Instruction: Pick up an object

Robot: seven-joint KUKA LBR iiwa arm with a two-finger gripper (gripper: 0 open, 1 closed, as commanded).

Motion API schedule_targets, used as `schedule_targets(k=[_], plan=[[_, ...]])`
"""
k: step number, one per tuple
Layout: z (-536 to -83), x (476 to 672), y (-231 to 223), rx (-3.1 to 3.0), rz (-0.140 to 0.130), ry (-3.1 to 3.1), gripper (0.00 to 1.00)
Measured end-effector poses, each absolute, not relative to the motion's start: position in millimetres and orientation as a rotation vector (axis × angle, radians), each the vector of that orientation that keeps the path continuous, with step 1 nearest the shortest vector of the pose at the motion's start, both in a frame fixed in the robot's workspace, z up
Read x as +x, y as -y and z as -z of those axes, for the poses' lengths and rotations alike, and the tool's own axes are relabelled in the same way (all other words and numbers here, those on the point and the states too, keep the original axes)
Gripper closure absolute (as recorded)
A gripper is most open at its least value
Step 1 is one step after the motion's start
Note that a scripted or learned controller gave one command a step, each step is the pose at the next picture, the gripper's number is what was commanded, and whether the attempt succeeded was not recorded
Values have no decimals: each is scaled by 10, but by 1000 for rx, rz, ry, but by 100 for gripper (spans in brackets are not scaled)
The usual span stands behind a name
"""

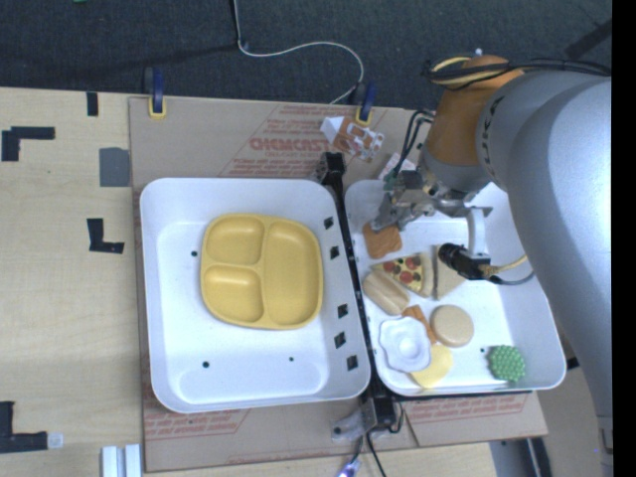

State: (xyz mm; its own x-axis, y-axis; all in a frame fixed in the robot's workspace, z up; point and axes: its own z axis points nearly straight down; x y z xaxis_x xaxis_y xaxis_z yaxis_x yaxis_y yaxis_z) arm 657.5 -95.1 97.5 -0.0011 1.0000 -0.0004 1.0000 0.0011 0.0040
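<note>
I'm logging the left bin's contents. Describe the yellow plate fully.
The yellow plate is a rounded-square divided dish that looks like matte plastic, with three compartments: one large at the right, two smaller at the left. It lies flat, upright and slightly turned, near the middle of the left bin. Nothing else touches it.

Big smooth grey arm [566,157] here, rounded and glossy, its casing catching a soft white sheen. Above the wrist sits a broad orange band [459,127], capped by an orange-and-grey ring with a dark seam. Below that, the tool [397,199]: a small cluster of dull metal and black parts. A thin cable [509,271] loops from a black fitting beside it.
</note>
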Motion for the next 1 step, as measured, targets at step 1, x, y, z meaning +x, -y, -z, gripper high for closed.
schedule_targets(k=[1], plan=[[-1868, 5983, 904, 2225, 3, -2223, 100]])
